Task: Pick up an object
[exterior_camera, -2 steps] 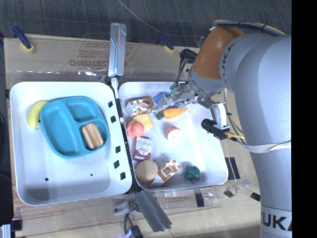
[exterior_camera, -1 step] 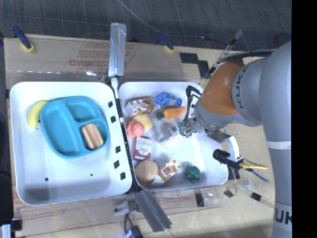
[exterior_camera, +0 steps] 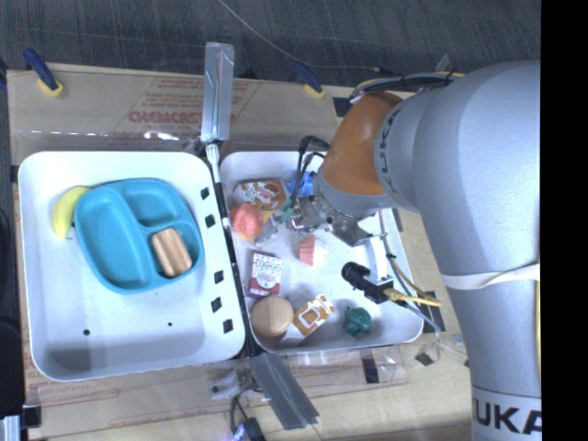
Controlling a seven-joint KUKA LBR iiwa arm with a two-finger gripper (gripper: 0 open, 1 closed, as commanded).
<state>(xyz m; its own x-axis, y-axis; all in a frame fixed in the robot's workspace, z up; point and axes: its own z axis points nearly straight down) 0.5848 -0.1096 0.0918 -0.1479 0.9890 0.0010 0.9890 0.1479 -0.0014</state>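
The arm [exterior_camera: 459, 154] reaches in from the right and the tool [exterior_camera: 299, 214] is down in the right bin [exterior_camera: 262, 161], over its upper middle. Apart or together? I cannot tell from up here, the wrist covers it.

Closest things: a pink ball [exterior_camera: 245, 220] just to the tool's left, a snack packet [exterior_camera: 260, 193] up and left of it against the bin's far wall, and a small red block [exterior_camera: 308, 251] just below the tool (whether it touches the block, I cannot say). Nothing is seen clamped in the tool.

Further toward the near edge, well clear of the tool, lie a red and white carton [exterior_camera: 266, 274], a round tan bun [exterior_camera: 272, 317], a little orange carton [exterior_camera: 314, 313] touching the bun, and a green lump [exterior_camera: 357, 320] at the right.

Over in the left bin [exterior_camera: 55, 338] sits a blue plate [exterior_camera: 119, 237] with a bread roll [exterior_camera: 172, 251] in its lower right compartment, and a banana [exterior_camera: 62, 211] tucked against the plate's left rim. Both bins rest on the table [exterior_camera: 110, 108].
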